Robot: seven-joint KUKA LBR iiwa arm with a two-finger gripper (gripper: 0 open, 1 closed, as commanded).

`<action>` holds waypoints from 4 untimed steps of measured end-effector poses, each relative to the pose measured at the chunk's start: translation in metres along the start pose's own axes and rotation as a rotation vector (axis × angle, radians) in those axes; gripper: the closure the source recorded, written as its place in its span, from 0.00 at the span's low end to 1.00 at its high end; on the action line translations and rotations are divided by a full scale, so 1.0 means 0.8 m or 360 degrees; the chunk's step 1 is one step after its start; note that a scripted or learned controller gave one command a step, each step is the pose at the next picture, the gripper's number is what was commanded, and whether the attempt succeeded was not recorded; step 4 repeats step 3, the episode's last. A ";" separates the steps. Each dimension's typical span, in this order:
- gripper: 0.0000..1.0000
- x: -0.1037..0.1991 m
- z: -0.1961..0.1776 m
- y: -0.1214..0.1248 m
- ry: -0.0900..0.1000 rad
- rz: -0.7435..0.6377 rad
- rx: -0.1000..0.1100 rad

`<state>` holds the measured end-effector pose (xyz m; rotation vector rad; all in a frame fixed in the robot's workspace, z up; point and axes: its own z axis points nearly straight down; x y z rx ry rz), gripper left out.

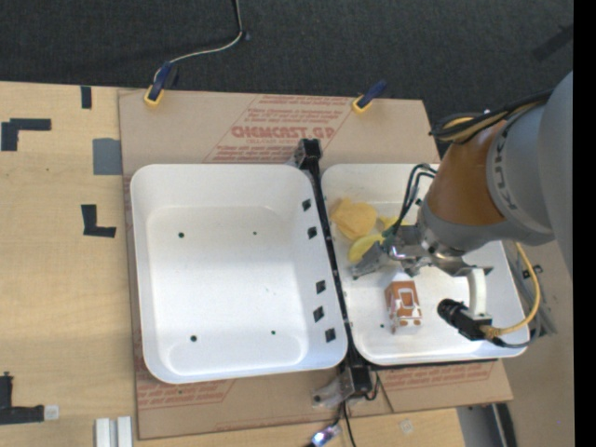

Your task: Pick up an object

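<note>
In the right bin [438,347] lie a yellow sponge-like lump [354,218], a yellow banana-shaped piece [365,246] and a small orange and white box [403,305]. My gripper [384,257] reaches down into the bin from the right. Its tip sits right by the banana-shaped piece and just above the orange box. The wrist hides the bin floor behind it.
The left bin [154,194] lies beside the right one, with a black divider [321,240] and clips between them. Both rest on a cardboard sheet [270,124] on the wooden bench. A black cable with a yellow lead [475,324] hangs by the wrist.
</note>
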<state>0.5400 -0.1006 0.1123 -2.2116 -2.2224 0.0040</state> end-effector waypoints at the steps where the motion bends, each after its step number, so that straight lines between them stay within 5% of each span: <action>1: 0.00 0.004 0.036 0.069 -0.0004 0.0003 -0.0010; 2: 1.00 0.003 0.021 0.068 -0.0005 0.0004 -0.0012; 3: 1.00 0.163 -0.099 0.166 0.0004 -0.0017 -0.0033; 4: 1.00 0.163 -0.099 0.166 0.0004 -0.0017 -0.0033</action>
